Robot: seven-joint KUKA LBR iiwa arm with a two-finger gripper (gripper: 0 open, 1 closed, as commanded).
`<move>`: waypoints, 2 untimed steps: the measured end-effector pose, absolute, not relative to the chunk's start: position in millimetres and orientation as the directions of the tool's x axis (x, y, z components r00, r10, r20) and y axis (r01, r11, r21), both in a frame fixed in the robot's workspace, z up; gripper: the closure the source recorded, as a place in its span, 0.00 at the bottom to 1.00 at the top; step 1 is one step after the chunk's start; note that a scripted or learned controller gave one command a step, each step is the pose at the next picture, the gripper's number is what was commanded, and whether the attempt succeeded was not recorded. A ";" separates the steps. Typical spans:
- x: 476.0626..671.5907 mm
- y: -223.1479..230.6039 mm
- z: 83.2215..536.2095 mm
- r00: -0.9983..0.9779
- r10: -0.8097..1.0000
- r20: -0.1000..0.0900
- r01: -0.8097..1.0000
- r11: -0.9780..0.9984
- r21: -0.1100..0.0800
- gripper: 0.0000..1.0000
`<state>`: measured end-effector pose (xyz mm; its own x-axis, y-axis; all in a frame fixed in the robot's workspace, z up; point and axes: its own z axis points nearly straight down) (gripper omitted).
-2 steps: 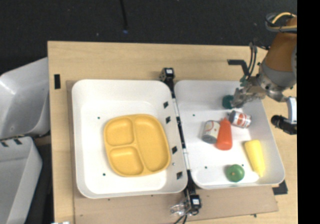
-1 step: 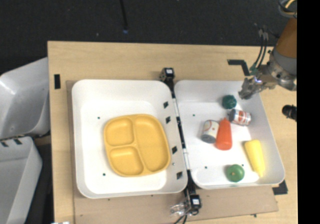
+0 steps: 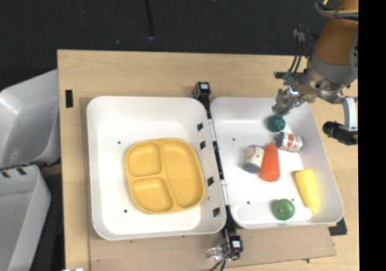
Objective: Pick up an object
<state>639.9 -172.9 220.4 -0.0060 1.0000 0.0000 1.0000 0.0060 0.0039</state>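
The right bin (image 3: pixel 241 119) holds a dark teal ball (image 3: pixel 276 123), a small red and white can (image 3: pixel 290 141) on its side, a grey and white cup (image 3: pixel 253 158), an orange cone-shaped piece (image 3: pixel 270 162), a yellow corn-like piece (image 3: pixel 307 189) and a green round fruit (image 3: pixel 283 209). My gripper (image 3: pixel 284 104) hangs over the bin's far right part, just above and beside the teal ball. Nothing shows between its fingers.
A yellow divided plate (image 3: pixel 164 175) lies in the left bin (image 3: pixel 108 125). The arm's orange band (image 3: pixel 335 40) rises at the right edge. A black clip (image 3: pixel 201 89) sits at the far end of the wall between the bins, and white equipment (image 3: pixel 24 119) stands left.
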 end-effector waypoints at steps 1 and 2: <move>639.7 -125.3 233.5 -0.006 1.000 0.001 1.000 0.006 0.001 1.00; 639.4 -76.1 244.8 -0.007 1.000 0.001 1.000 0.007 0.001 1.00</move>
<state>639.4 -76.1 244.8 -0.0066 1.0000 0.0014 1.0000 0.0066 0.0012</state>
